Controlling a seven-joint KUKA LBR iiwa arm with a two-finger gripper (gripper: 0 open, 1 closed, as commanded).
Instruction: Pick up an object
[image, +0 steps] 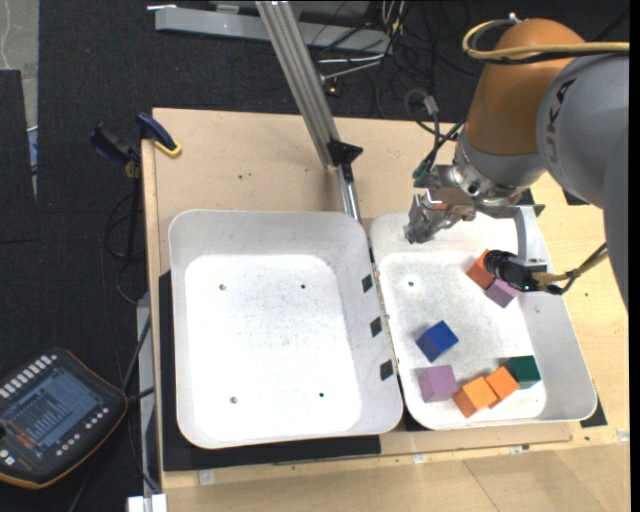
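The gripper (424, 226) hangs over the right bin's (560, 345) far-left corner, whether open or closed I cannot tell, while the blue cube (437, 340) lies well apart toward the camera, near the bin's middle.

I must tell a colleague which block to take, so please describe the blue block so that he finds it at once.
Look at the right-hand white bin, the one under the grey arm. Near its middle, apart from the other blocks, lies the blue block. It is the only blue one; the purple block just below it and the orange block differ plainly in colour.
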